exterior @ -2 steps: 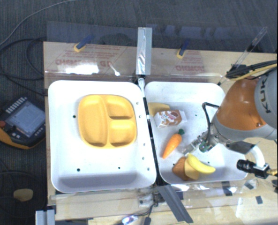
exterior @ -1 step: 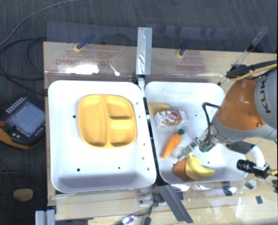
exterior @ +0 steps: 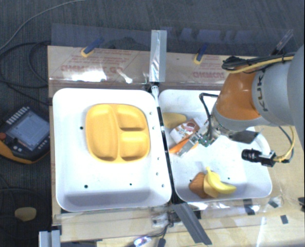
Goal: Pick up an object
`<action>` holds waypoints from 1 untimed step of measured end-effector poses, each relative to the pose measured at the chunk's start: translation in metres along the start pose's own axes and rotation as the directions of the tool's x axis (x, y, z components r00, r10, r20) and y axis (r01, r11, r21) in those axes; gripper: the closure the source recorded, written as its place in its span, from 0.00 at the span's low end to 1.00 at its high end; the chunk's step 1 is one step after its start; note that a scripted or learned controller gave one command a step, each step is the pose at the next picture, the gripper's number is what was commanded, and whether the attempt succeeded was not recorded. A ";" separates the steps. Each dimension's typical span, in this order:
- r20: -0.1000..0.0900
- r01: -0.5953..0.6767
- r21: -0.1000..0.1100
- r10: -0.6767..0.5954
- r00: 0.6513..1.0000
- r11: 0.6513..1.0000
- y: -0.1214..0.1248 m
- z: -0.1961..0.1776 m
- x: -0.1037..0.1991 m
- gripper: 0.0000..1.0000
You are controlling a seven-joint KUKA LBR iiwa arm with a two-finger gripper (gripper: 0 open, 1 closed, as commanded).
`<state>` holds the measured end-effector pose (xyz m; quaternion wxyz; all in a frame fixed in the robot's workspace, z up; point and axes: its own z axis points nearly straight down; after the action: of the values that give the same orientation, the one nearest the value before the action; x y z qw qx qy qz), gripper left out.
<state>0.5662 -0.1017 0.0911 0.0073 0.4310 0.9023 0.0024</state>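
The gripper [exterior: 202, 139] hangs low in the right bin [exterior: 255, 187], beside an orange carrot [exterior: 179, 146]; whether it pinches anything cannot be told. The approach seems underway, and next comes a clean closing and lift.

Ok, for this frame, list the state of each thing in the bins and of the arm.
Yellow divided tray: flat, upright, in the left bin.
Banana: lying in the right bin, against a brown object.
Orange item: lying near the divider.
Gripper: low over the right bin's clutter.
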 end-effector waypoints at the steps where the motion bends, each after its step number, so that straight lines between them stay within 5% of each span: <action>1: -0.004 -0.004 -0.003 0.004 1.000 1.000 0.001 -0.008 0.001 1.00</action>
<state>0.5666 -0.1004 0.0995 0.0059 0.4327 0.9015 0.0046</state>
